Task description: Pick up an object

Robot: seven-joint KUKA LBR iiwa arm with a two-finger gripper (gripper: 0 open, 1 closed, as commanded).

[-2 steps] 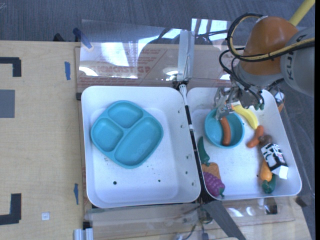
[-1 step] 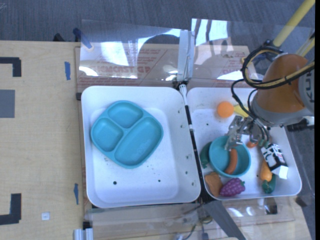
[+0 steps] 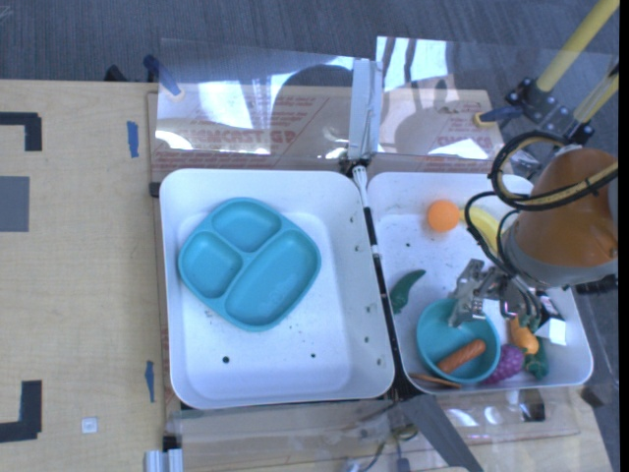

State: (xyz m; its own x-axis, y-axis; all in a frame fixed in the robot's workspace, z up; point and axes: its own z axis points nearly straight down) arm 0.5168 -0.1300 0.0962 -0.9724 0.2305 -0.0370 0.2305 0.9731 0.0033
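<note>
Arm (image 3: 565,219): It is grey with an orange band. It reaches in from the right and hangs over the right bin.

Gripper (image 3: 470,303): It is low over the back rim of the bowl, on the bowl's right side. The view is too blurry there, so one cannot tell if it is apart, together, or clamped on a thing.

Right bin (image 3: 418,205): It is white and shallow. It holds the bowl and some small toy foods.

Bowl (image 3: 437,337): It is blue and round. It sits near the front of the right bin.

Carrot (image 3: 462,355): It is orange and long. It lies inside the bowl, toward the front.

Ball (image 3: 443,215): It is orange and round. It sits near the back of the right bin, well apart from the bowl.

Leaf (image 3: 405,287): It is dark green. It lies just left of the bowl.

Grapes (image 3: 508,364): They are purple. They sit just right of the bowl, at the front of the bin.

Left bin (image 3: 182,195): It is white too, and sits beside the right bin.

Plate (image 3: 249,262): It is blue with three parts. It lies in the middle of the left bin.
</note>
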